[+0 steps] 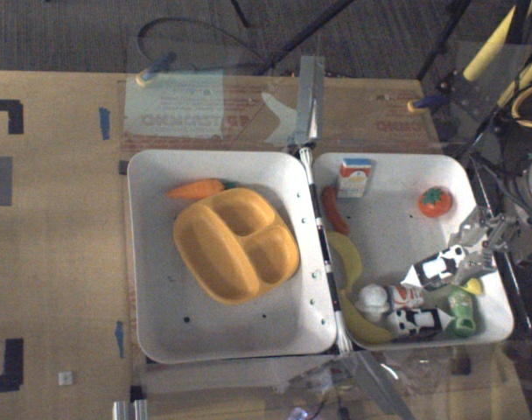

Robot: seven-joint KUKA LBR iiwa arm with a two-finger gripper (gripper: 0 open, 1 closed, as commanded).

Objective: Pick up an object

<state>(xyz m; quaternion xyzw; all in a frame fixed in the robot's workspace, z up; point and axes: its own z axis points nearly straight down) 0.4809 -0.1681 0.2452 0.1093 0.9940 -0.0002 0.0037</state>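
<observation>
- The gripper [478,245] hung at the right edge of the right bin [397,169], reaching in from the right; whether its fingers were spread or closed could not be told.
- Just beside and below it, in that bin's lower right corner, lay a cluster of small things: a black-and-white cow-patterned carton [441,265], a green bottle [461,312], a second cow-patterned item [416,322], a white ball [372,299] and a small bottle with a red band [406,295].
- A yellow banana [349,278] curved along the right bin's left wall, with a red sausage-shaped toy [333,210] above it.
- Near the bin's top wall stood a small juice carton [354,178]; a red tomato [434,200] lay well apart from it, toward the upper right.
- The left bin [152,261] held a yellow divided plate [235,243] near its middle, with an orange carrot [196,188] touching the plate's upper left rim.
- Both bins sat side by side on a brown bench [56,261].
</observation>
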